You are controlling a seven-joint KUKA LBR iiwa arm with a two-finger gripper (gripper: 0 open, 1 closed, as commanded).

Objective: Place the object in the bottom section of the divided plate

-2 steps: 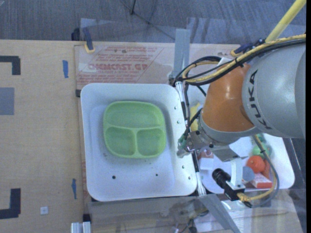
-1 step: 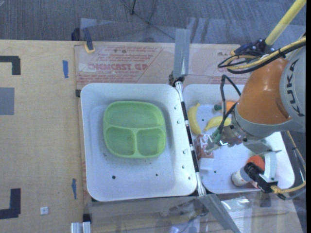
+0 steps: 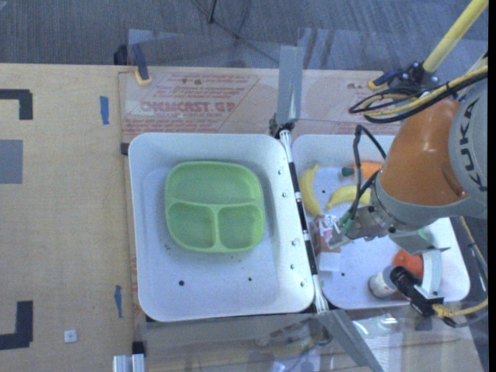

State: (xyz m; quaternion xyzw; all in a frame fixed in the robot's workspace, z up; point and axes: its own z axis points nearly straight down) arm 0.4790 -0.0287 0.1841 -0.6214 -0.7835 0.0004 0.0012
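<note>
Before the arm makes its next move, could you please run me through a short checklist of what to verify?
1. Green divided plate sits flat in the left bin: ok.
2. Plate's sections free of objects: ok.
3. Gripper is over the right bin, near a small packet: ok.
4. Object secured between the jaws: cannot tell.
5. Bananas lie apart from the gripper: ok.
6. Object placed in the plate: not ok.
</note>
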